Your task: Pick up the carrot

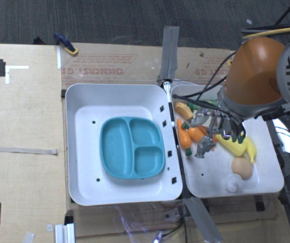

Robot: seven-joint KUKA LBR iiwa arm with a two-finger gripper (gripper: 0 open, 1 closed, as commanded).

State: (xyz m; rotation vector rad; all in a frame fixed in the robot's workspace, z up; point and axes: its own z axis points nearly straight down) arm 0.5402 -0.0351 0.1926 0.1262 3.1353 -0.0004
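Gripper (204, 147): I see it low in the right bin (266, 186); I can't tell its state.
Carrot (184, 137): by that bin's left wall, beside the gripper.
Left bin (79, 151): holds a blue plate (132, 148).

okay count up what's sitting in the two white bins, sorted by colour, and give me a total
Blue: 1, the divided plate in the left bin
Orange: 2, the carrot and a second orange piece beside it
Yellow: 1, the banana
Tan: 2, the egg and a bread-like piece
Total: 6; the end effector may hide more in the right bin.
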